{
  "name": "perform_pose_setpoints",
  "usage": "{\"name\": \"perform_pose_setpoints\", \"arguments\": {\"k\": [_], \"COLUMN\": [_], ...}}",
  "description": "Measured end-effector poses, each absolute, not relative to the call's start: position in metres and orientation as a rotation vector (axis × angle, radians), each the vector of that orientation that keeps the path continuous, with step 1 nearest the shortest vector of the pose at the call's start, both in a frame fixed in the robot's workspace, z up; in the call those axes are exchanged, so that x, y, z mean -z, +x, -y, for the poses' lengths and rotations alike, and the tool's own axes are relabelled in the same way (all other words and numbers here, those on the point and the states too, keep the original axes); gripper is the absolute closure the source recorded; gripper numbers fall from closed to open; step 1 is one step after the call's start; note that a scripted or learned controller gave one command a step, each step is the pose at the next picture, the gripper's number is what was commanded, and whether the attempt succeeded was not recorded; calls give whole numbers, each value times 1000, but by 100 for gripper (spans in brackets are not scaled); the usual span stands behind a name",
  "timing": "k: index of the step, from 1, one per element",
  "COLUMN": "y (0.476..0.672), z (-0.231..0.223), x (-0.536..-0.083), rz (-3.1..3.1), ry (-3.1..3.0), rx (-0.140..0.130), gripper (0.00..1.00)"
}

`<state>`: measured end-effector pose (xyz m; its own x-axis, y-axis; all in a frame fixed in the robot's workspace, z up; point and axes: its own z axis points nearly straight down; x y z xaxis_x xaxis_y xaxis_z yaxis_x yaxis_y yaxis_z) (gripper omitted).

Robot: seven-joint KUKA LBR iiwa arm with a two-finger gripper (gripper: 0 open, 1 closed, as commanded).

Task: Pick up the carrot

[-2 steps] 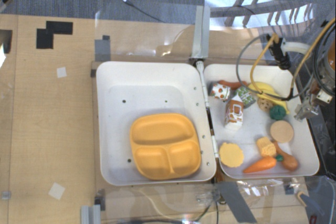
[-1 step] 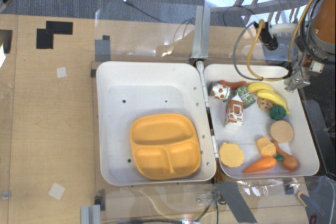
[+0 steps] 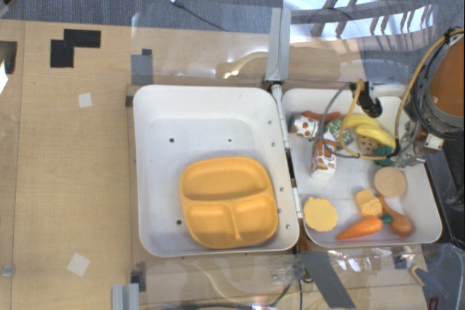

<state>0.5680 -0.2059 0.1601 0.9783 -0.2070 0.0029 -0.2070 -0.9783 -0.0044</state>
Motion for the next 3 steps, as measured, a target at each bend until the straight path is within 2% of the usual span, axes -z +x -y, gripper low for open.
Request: {"name": "perform_pose_setpoints", "arguments": {"k": [1, 2, 3], "y": [639, 559, 545], "z": [204, 205, 206], "x": [-232, -125, -202], "rz": [-310, -515, -315], "ry": [-3123, -3094, -3124], "rx": [24, -8, 18], "gripper": [100, 100, 100]}}
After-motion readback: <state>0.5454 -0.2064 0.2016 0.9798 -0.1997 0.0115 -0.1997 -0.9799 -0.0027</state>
